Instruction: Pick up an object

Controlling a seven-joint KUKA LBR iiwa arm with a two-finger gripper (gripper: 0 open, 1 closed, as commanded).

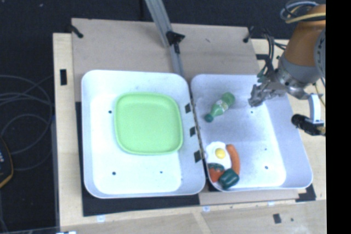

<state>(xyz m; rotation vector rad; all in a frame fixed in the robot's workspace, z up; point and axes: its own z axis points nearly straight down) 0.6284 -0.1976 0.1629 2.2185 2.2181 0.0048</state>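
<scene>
Here green bottle (220, 106) lies left of fingers (255, 97).

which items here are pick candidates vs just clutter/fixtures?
Pick candidates: green bottle; plate of toy food, both in the right bin; gripper hovers beside the bottle.

Fixtures/other: green plate in the left bin; metal pole.

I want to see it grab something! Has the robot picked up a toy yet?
Not yet. The gripper hovers over the right bin with no toy between its jaws. The green bottle lies beside it, and the plate of toy food sits untouched. The whole pick is left.
</scene>
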